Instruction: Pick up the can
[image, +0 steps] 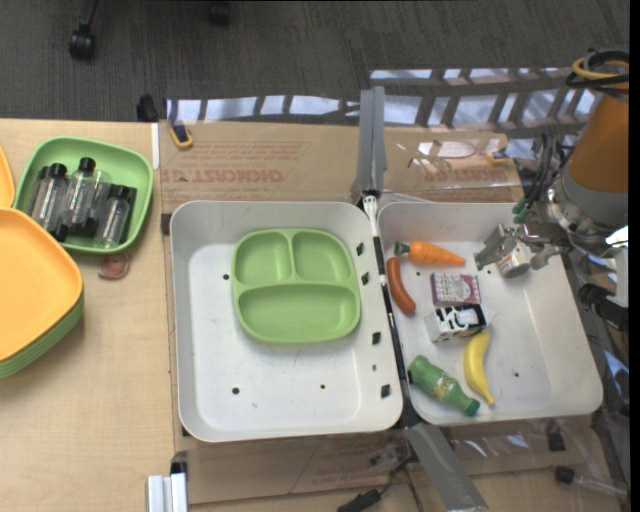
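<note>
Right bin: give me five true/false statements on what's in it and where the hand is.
1. A carrot lies near the far edge of the right bin. True.
2. The green divided plate sits in the right bin. False: it sits in the left bin.
3. The banana lies beside the green bottle. True.
4. The hand is over the left bin. False: it is at the right bin's far right side.
5. The red sausage lies on the plate. False: it lies in the right bin, along its left wall.
</note>
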